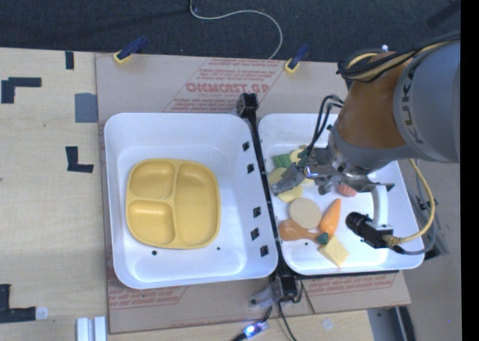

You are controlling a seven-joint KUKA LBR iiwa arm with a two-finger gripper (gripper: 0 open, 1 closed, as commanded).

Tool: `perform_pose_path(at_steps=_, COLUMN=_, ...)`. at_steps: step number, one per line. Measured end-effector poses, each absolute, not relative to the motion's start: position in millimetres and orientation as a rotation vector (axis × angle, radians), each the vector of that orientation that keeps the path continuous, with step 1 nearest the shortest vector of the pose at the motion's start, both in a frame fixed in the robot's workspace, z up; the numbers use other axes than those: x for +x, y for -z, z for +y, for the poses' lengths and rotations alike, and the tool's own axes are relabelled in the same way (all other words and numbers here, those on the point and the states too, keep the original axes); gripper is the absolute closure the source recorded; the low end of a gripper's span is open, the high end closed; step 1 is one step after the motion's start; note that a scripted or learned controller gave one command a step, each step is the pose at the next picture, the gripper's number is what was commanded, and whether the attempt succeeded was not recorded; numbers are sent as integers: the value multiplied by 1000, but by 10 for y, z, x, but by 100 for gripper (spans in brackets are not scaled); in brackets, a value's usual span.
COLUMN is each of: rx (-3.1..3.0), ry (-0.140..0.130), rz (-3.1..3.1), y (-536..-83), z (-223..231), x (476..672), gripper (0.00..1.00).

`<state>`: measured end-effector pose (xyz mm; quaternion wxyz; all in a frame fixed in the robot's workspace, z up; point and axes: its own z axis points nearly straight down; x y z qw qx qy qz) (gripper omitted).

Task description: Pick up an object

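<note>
gripper (314, 175) over right bin (389, 256), finger state unclear; wrist hides bin's middle; carrot (330, 216) beside it.

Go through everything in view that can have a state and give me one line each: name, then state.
Yellow divided plate: flat in the left bin, upright.
Carrot: lying in the right bin, not held.
Round tan piece: lying flat beside the carrot.
Yellow wedge: lying near the bin's front edge.
Green piece: lying by the divider.
Hand: low over the right bin; grip unclear.
</note>
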<state>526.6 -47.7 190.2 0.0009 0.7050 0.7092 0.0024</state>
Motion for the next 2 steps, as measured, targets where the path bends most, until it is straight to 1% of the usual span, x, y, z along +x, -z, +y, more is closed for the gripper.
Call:
perform_pose_path(at_steps=1, rx=2221, ry=4, rz=2226, y=-1934, z=-501, x=5260, gripper=100)
perform_pose_path(at_steps=2, rx=2204, ry=-22, rz=2226, y=-3468, z=125, x=5222, gripper=100)
